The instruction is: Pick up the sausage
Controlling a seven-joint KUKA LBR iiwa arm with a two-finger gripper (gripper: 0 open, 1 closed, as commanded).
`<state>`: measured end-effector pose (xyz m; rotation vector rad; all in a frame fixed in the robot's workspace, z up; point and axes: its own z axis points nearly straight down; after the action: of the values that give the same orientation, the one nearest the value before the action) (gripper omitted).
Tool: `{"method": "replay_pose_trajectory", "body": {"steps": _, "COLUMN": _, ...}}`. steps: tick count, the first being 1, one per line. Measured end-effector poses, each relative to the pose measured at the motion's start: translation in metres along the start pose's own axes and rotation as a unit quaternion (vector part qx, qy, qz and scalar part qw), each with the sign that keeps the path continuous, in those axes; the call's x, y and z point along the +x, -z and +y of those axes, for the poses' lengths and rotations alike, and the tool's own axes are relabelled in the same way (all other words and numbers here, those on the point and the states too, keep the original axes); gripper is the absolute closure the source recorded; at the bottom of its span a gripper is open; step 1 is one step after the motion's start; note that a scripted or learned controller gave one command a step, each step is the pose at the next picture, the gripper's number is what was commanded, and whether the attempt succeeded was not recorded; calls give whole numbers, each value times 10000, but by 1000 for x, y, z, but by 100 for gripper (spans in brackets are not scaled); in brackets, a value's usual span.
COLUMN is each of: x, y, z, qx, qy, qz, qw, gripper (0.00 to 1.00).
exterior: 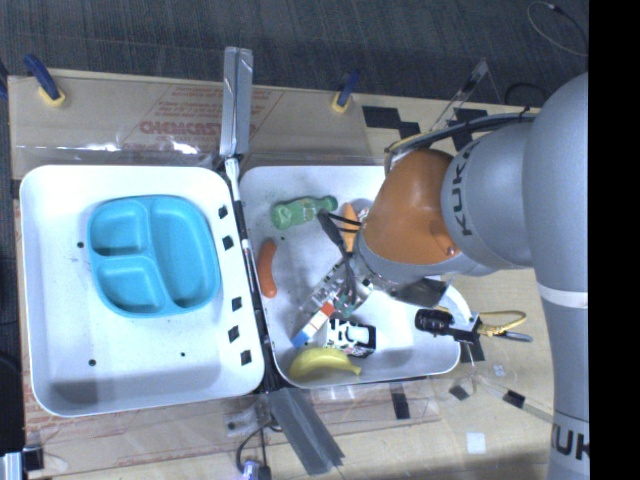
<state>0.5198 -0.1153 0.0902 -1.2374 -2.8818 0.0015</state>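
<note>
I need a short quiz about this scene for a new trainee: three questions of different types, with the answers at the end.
1. True or false: the sausage lies in the left bin.
2. Which thing sits in the right bin's near corner?
A. yellow banana
B. blue tray
C. green bottle
3. Fill in: the sausage lies close to the ___ wall of its bin, apart from the gripper.

Key:
1. False; it is in the right bin.
2. A.
3. Left, beside the divider between the two bins.
</note>
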Motion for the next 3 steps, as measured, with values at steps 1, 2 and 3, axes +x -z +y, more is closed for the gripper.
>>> {"method": "replay_pose_trajectory", "body": {"steps": 1, "x": 49, "y": 101, "z": 75, "qx": -1, "qy": 313, "qz": -11, "qw": 9995, "gripper": 100}}
{"method": "replay_pose_trajectory", "body": {"steps": 2, "x": 109, "y": 100, "z": 163, "qx": 0, "qy": 2470, "qz": -17, "qw": 9690, "gripper": 100}}
{"method": "replay_pose_trajectory", "body": {"steps": 3, "x": 182, "y": -1, "z": 195, "qx": 11, "qy": 209, "qz": -10, "qw": 9998, "gripper": 100}}
